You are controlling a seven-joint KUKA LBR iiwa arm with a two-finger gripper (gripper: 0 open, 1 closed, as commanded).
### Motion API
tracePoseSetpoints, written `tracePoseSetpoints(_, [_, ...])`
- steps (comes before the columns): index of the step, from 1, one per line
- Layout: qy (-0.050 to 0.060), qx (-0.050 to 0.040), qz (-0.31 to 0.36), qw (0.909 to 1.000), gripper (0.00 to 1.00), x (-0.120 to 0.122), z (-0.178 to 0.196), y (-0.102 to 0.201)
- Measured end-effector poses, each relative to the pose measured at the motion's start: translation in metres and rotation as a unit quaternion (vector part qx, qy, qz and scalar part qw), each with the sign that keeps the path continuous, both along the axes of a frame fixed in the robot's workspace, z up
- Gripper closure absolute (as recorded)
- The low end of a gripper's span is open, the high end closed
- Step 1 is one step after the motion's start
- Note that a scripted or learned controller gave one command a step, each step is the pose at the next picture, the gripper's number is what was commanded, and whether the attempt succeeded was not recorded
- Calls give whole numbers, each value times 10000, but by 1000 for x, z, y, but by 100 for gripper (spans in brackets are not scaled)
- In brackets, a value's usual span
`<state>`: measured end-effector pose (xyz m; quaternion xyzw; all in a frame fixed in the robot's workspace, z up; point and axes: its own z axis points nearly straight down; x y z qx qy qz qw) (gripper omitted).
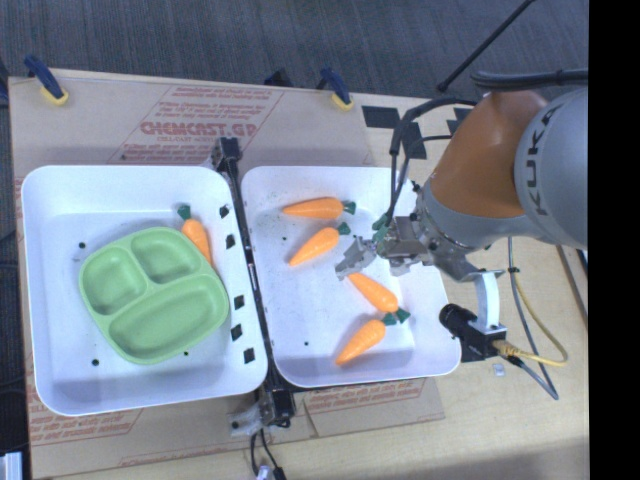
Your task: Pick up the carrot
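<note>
The gripper [358, 258] hangs low over the right bin [262, 268], just above the near-right carrot [372, 291]; whether it is clenched or released cannot be told from here. Four carrots lie in that bin: one at the far side [312, 208], one just nearer [314, 246], the one beneath the gripper, and one near the front edge [362, 340]. A fifth carrot [196, 238] rests in the left bin [50, 368], touching the far-right rim of the green plate [152, 294]
</note>
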<state>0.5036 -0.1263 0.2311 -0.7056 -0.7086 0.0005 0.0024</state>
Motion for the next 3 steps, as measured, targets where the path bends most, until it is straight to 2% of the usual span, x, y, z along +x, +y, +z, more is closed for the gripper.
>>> tracePoseSetpoints(1, [-6, -13, 1, 10000, 0, 33, -18, -53])
tracePoseSetpoints(2, [0, -10, 12, 10000, 0, 14, -140, -85])
tracePoseSetpoints(3, [9, -9, 40, 10000, 100, 15, -130, -84])
